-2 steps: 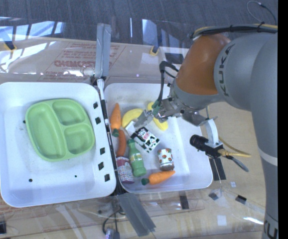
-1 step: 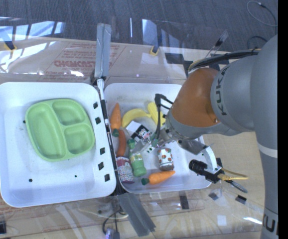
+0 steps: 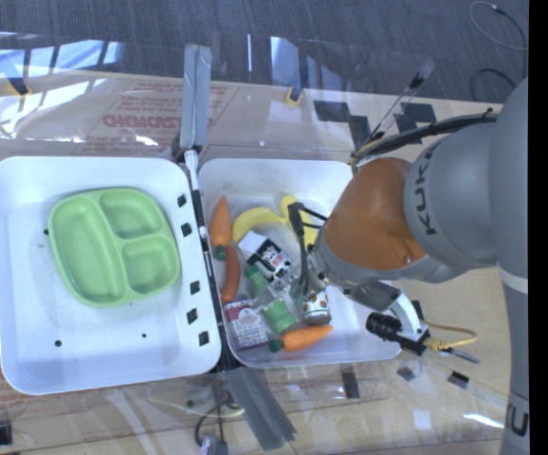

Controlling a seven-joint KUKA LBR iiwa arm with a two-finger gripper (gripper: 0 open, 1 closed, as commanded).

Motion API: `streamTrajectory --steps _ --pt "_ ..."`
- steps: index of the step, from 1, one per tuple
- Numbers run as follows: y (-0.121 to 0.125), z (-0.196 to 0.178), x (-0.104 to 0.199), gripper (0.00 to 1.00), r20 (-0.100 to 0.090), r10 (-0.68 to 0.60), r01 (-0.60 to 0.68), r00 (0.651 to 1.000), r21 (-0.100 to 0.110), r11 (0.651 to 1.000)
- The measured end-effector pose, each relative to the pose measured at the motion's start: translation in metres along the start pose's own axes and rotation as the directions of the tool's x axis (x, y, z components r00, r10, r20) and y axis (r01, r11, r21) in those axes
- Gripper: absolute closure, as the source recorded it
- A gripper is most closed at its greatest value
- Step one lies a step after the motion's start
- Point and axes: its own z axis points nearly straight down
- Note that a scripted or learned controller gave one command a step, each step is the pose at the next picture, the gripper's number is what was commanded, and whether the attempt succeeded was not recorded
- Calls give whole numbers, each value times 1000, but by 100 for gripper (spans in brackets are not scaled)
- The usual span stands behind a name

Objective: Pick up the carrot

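Two white bins (image 3: 27, 254) sit side by side. One carrot (image 3: 307, 337) looks hard and smooth; grab its fat middle.

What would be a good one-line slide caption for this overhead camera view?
Grey KUKA arm reaches over the right bin cluttered with carrots and a banana; a green plate sits in the left bin.

a robotics lab: an industrial arm (image 3: 454, 197) over two white bins (image 3: 9, 282) on a taped, cabled bench (image 3: 113, 112).

Orange carrot (image 3: 306, 337), green tray (image 3: 113, 245) — white bins (image 3: 27, 349), yellow banana (image 3: 255, 221).
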Motion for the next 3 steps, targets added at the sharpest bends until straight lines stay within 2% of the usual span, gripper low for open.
streamTrajectory --steps 3 --pt "0 1 2 0 -4 -1 1 1000 2 1000"
